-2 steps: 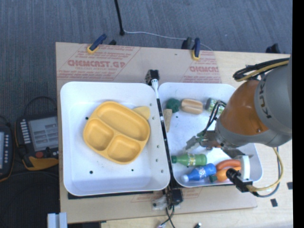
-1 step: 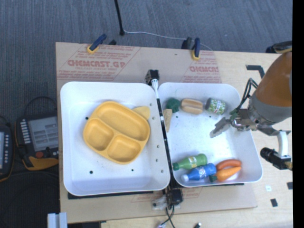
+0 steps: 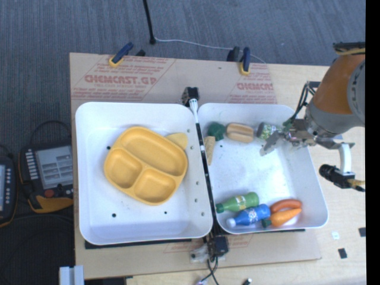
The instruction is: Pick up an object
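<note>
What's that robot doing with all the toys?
The robot arm reaches in from the right, and its gripper hangs over the right bin, near a toy hot dog and a small greenish thing at the far side. It holds nothing that I can see. A green bottle, a blue bottle and an orange toy lie at the near edge. The left bin has a yellow divided plate.

This looks like a robotics lab. A board (image 3: 196, 159) is fixed down with clamps (image 3: 121, 53) on grey carpet (image 3: 59, 16), two white bins (image 3: 89, 177) of toy food sit on it, a control pendant (image 3: 50, 171) lies alongside, and cables (image 3: 148, 16) trail across the floor.
</note>
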Controlling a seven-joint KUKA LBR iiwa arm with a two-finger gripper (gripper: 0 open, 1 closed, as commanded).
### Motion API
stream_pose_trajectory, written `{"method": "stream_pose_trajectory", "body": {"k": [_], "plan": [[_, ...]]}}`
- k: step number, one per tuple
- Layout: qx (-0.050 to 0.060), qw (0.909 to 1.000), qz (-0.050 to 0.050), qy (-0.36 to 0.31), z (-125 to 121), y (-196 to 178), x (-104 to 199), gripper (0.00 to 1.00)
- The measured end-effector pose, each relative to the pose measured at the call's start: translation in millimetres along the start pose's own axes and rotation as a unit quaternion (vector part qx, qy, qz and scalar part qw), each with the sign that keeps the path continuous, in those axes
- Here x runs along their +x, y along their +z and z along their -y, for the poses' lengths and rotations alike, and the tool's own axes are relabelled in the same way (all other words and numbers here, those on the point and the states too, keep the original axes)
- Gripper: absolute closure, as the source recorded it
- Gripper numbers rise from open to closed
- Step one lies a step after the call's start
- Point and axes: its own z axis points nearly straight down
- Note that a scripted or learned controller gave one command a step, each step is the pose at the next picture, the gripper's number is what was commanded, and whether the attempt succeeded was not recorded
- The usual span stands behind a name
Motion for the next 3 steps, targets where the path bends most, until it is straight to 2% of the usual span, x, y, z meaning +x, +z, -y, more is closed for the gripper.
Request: {"method": "stream_pose_trajectory", "body": {"k": [1,2,3], "plan": [[-0.001,1.0,-0.004,-0.002,-80,49,-9,0.0],[-0.001,1.0,-0.002,-0.002,-80,39,-9,1.0],[-0.002,1.0,0.001,-0.001,-86,-72,58,1.0]]}}
